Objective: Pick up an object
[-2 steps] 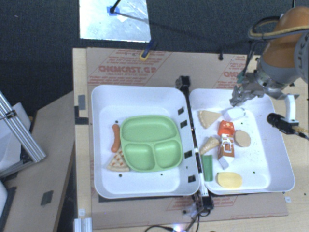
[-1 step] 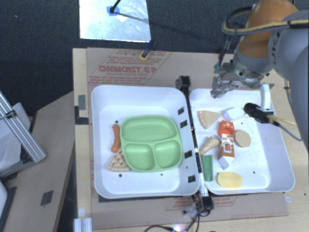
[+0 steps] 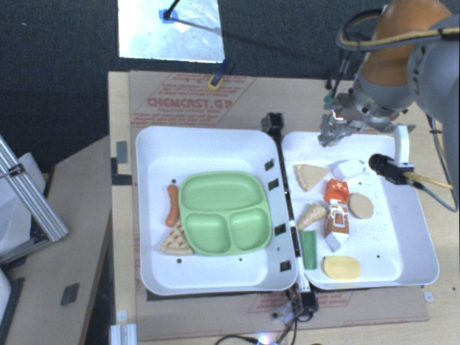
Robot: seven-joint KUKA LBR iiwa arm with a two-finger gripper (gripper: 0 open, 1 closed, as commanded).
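Observation:
The right bin [image 3: 402, 228] holds several toy foods: a tan cheese wedge [image 3: 310, 175], an orange-red carton [image 3: 336, 191], a round brown cookie [image 3: 361, 207], a beige cone-shaped piece [image 3: 312, 215], a green stick [image 3: 308, 249], a yellow oval [image 3: 341, 267] and a small white piece [image 3: 350, 169]. My gripper [image 3: 331, 134] hangs over the bin's far left corner, above and behind the cheese wedge. Nothing shows between its fingers.
The left bin [image 3: 154, 149] carries a green divided tray [image 3: 221, 213], an orange-red sausage [image 3: 172, 203] and a waffle-pattern pizza slice [image 3: 175, 241]. A black divider [image 3: 282, 192] runs between the bins. The arm's black side fitting [image 3: 387, 167] and a cable overhang the right bin's far right.

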